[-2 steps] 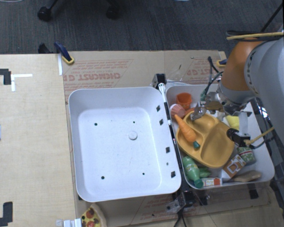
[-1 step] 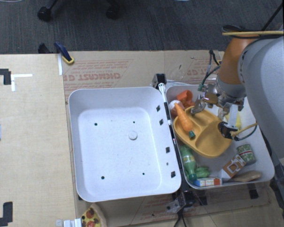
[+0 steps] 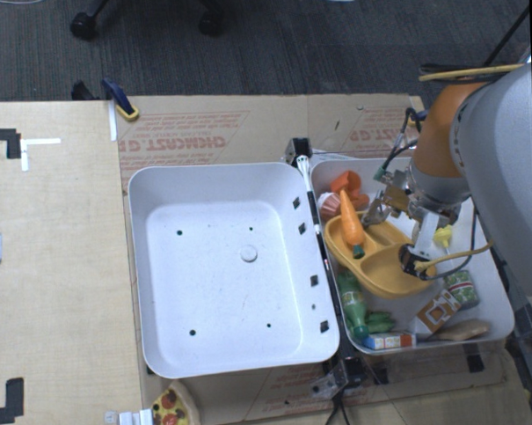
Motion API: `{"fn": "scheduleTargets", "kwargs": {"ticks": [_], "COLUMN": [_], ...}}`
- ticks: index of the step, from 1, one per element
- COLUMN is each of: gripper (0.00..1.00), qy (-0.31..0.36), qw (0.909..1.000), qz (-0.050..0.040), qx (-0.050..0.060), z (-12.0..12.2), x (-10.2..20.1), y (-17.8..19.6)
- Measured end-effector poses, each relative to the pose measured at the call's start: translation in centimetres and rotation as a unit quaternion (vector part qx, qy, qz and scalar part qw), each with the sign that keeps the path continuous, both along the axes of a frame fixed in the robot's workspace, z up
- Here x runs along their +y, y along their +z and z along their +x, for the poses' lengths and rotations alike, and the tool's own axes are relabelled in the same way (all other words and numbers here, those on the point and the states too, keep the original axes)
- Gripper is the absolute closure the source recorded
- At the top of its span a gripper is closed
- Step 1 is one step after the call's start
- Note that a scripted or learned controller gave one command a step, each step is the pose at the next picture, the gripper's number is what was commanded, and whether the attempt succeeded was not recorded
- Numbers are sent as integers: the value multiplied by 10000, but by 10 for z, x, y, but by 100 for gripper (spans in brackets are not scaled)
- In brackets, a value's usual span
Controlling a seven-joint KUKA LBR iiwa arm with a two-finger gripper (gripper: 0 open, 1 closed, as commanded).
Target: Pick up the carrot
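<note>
The carrot [image 3: 350, 219] is orange and lies at a slant on the left rim of a yellow divided dish [image 3: 388, 277] in the right bin [image 3: 491, 281]. My gripper [image 3: 392, 237] hangs over the dish just right of the carrot, below the orange band of the arm [image 3: 437, 142]. It is open, one fingertip [image 3: 373, 214] close to the carrot's upper half and the other near the dish's right side. Nothing sits between the fingers, and the carrot lies untouched.
Red toy food [image 3: 345, 184] lies behind the carrot. A green bottle [image 3: 352, 307], a small box [image 3: 389, 340], a can [image 3: 461, 288] and a brown packet [image 3: 439, 311] crowd the right bin's front. The left bin [image 3: 160, 212] holds a small white disc [image 3: 248, 254].
</note>
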State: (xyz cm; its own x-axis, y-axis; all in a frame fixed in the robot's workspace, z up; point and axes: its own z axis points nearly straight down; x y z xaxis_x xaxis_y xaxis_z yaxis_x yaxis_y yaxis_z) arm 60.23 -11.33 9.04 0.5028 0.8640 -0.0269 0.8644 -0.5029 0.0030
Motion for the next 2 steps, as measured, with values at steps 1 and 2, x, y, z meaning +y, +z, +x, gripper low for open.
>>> {"fn": "scheduleTargets", "kwargs": {"ticks": [1,2], "gripper": [0,0], "qy": [-272,-463], "qw": [9996,9988], "qz": [74,97], "qx": [-82,-108], "z": [-25,-61], "x": [14,17], "y": [5,5]}}
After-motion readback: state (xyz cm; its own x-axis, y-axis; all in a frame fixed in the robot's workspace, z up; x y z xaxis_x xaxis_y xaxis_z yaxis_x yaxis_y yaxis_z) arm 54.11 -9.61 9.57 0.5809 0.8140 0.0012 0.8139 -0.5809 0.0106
